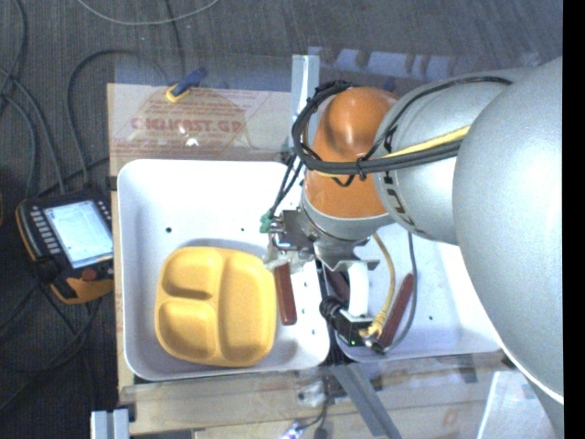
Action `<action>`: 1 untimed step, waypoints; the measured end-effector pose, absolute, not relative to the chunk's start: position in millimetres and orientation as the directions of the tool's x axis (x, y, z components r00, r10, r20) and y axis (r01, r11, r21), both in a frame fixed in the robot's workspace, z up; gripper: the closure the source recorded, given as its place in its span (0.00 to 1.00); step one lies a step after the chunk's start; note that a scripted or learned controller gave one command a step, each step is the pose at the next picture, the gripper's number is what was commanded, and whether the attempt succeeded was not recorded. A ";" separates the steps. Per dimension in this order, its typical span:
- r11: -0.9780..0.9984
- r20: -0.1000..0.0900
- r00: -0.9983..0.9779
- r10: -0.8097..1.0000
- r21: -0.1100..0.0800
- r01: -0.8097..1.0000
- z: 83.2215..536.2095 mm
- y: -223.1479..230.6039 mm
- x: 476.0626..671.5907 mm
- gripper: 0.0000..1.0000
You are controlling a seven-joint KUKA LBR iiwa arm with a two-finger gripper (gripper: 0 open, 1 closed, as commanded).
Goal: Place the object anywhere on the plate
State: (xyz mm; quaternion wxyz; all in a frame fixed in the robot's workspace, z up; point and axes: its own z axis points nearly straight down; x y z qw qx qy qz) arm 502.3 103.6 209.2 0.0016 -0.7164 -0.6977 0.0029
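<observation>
A yellow plate (218, 305) with three compartments lies in the front half of the left bin (183, 199), its hollows bare. Just beside the plate's right edge, on the bin floor, lies a brown stick-shaped object (286, 296). It runs lengthwise from rear to front, its long side close along the plate's rim, possibly touching it, but not on the plate.

The arm (352, 154) comes in from the right and bends down over the wall between the two bins, its orange band uppermost. The gripper (285, 251) sits below the wrist at the left bin's right side, directly above the rear end of the brown object. That end appears to meet the metal parts of the gripper, though the wrist shadows the spot. Whether the gripper is apart, together or clamped on the object cannot be told.

In the right bin (437, 291), near the front, lies a second reddish-brown piece (402, 307), partly hidden. A handheld control unit (69, 236) rests on the floor left of the bench.
</observation>
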 end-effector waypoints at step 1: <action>0.204 -0.002 -0.204 0.979 -0.004 0.979 245.3 148.1 498.8 1.00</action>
